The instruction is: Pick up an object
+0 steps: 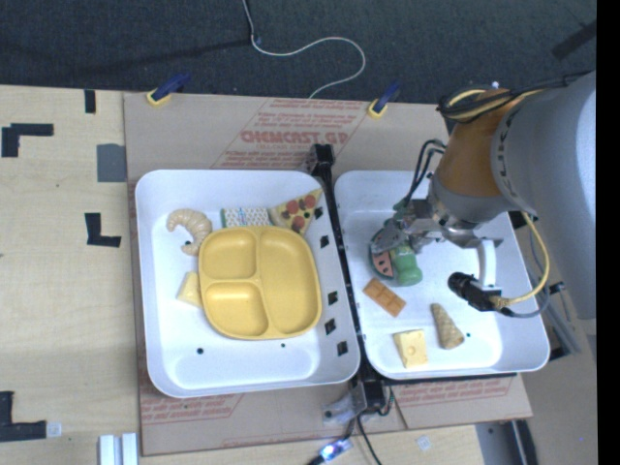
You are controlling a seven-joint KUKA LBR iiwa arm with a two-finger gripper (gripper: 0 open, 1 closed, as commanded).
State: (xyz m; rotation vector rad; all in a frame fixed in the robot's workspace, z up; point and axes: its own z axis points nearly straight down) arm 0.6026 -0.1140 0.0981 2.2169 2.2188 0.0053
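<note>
My gripper [392,243] reaches down into the left part of the right bin [518,356], with the grey arm and its orange band [472,158] behind it. Directly under its tip lie a watermelon slice [382,263] and a green object [407,269], both partly covered by the gripper body. Whether either one is held is hidden. Closer to the front of the bin lie an orange cracker [385,297], a yellow cheese cube [411,348] and a tan cone [447,326].
The left bin [165,356] holds a yellow divided plate [260,281], a croissant [190,224], a pizza slice [296,210], a patterned wafer [244,217] and a pale wedge [188,287]. A black connector with cables [473,291] hangs over the right bin.
</note>
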